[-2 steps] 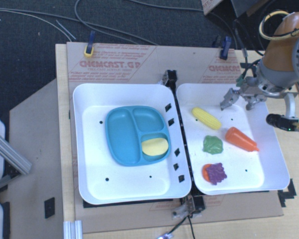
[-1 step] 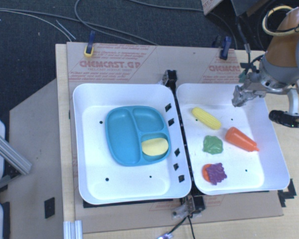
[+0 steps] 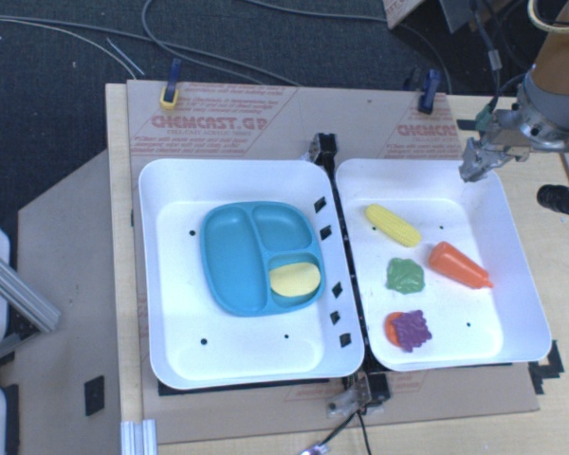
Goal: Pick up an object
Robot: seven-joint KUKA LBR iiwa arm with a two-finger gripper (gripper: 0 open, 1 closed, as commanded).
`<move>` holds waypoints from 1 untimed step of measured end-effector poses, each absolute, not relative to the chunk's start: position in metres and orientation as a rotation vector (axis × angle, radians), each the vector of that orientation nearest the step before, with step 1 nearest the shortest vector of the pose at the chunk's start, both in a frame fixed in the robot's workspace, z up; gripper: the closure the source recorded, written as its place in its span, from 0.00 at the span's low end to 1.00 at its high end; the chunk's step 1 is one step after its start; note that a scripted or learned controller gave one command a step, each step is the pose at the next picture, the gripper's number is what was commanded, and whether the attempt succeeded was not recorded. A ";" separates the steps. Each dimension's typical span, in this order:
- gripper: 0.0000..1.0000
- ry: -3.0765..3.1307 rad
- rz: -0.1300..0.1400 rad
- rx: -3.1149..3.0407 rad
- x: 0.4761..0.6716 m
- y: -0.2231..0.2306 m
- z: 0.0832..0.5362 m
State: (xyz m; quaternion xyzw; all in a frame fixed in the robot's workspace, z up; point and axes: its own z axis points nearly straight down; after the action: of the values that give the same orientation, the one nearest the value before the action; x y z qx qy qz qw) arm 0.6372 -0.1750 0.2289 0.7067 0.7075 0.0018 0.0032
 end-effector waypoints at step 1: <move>1.00 2.219 0.005 2.216 0.638 -0.175 0.263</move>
State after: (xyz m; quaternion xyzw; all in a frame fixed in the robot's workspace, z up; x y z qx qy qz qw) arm 0.6385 -0.1752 0.2629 0.7067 0.7076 0.0016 0.0026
